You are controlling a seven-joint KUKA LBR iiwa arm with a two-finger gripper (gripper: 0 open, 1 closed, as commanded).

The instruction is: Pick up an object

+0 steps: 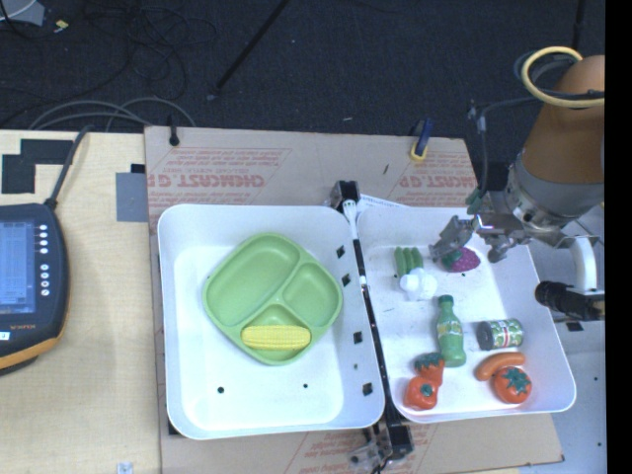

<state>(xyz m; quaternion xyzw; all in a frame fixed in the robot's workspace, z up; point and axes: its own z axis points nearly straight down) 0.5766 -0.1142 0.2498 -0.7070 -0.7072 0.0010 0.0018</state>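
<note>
My gripper (475, 242) hangs over the back of the right bin (553, 403), open, its fingers (450, 236) spread wide. A small purple object (462, 259) lies on the bin floor just below and between them; I cannot tell whether they touch it. Other pieces lie in the same bin: a green vegetable (408, 261), a white lump (419, 284), a green bottle (449, 332), a small can (500, 334), a red pepper-like piece (425, 388), an orange sausage (497, 363) and a tomato (512, 386).
The left bin (183, 363) holds a green divided plate (267, 284) with a yellow corn cob (276, 338) in its front compartment. A black divider (363, 304) separates the bins. A teach pendant (25, 270) lies at the far left.
</note>
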